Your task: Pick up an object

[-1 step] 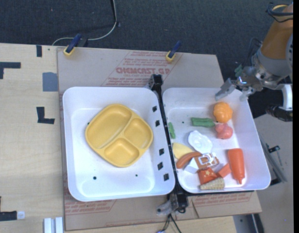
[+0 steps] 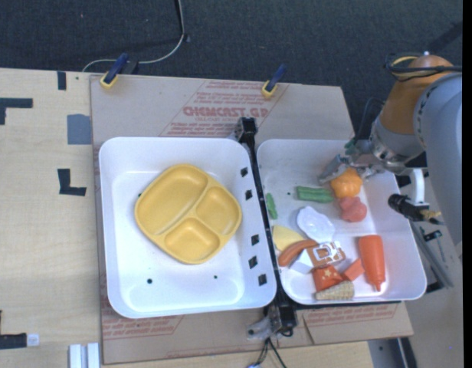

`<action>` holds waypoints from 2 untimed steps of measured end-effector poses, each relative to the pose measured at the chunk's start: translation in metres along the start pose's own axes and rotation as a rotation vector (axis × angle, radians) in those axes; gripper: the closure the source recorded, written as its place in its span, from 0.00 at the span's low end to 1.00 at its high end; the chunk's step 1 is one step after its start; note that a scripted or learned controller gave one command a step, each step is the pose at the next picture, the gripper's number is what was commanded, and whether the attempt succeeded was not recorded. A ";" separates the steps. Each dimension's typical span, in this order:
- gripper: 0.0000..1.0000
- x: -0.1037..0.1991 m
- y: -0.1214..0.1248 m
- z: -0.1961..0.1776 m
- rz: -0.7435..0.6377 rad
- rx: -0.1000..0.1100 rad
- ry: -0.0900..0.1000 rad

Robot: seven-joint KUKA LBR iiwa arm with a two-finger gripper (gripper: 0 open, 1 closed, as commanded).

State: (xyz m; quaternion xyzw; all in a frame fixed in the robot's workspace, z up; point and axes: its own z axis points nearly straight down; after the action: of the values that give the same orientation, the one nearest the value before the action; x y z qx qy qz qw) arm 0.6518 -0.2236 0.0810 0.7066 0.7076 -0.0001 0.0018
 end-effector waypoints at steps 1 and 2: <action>1.00 0.000 0.002 -0.016 -0.002 -0.002 -0.003; 1.00 0.063 0.019 -0.062 -0.006 -0.002 0.005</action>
State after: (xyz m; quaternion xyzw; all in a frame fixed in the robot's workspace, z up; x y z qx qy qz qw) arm 0.6708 -0.1603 0.1427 0.7045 0.7097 0.0023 0.0010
